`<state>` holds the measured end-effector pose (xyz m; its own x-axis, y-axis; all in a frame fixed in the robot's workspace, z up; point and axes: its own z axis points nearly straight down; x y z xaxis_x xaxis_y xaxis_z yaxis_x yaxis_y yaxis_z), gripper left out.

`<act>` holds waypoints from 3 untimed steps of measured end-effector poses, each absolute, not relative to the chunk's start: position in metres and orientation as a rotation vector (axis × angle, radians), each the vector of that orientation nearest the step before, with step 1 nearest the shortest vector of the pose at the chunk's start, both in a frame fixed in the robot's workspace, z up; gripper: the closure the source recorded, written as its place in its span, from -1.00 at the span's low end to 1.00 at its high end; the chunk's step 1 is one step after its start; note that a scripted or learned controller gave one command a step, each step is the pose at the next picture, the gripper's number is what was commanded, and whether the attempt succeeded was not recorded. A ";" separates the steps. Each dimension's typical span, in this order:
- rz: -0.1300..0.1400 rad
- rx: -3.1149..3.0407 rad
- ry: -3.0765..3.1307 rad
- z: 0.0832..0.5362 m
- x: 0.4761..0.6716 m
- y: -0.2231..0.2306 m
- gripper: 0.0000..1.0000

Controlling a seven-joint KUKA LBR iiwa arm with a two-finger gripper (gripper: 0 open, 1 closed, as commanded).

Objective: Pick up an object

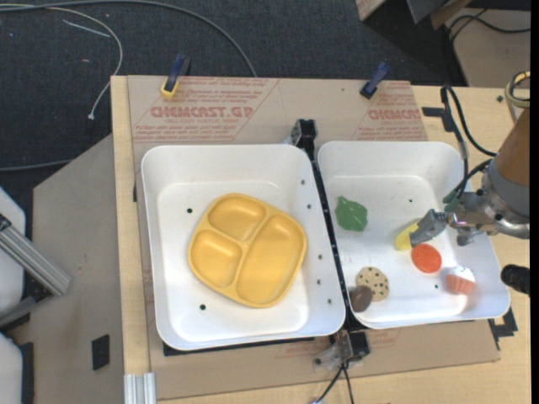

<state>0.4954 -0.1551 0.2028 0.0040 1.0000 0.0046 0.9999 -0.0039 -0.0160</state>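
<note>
The right bin [396, 160] holds several small objects. A green lump [351, 214] lies at its left. A small yellow piece [405, 239], an orange-red round piece [426, 259] and a pink-and-orange piece [460, 283] sit toward the right. At the front are a speckled cookie [373, 282] and a brown lump [360, 299]. My gripper [447, 228] hangs over the bin's right part, just right of the yellow piece and above the orange-red one. It looks open, with nothing between its fingers.
A yellow divided plate [247, 248] lies in the left bin [168, 183]. A black clamp [304, 131] sits where the bins meet at the back. Cables [455, 124] run along the bench's right side beside the arm.
</note>
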 end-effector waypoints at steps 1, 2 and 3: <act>0.000 -2.219 -2.220 0.209 0.499 -0.155 -1.00; 0.003 -2.217 -2.216 0.147 0.499 -0.156 -1.00; 0.002 -2.216 -2.217 0.100 0.504 -0.149 -1.00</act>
